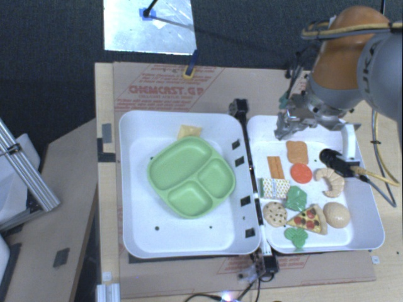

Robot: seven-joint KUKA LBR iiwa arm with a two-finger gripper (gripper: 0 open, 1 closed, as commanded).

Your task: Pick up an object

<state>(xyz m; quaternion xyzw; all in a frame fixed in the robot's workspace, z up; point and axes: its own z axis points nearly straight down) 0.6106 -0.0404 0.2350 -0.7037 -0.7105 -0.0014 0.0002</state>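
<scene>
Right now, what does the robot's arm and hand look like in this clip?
The arm is grey and rounded, with a broad orange band above the wrist. A thin yellowish cable loops over the top of the band. The hand is a compact grey metal assembly at the arm's end.

This is a robotics lab, not a home or kitchen. An industrial grey arm (371, 61) with an orange band reaches over a plywood worktop (82, 162) carrying two shallow white bins (132, 137). The food in the right bin is toy food: a plastic pizza slice (308, 219) and a croissant (330, 181). Dark fabric (50, 24) backs the worktop, and aluminium framing (25, 168) stands at the left.
</scene>
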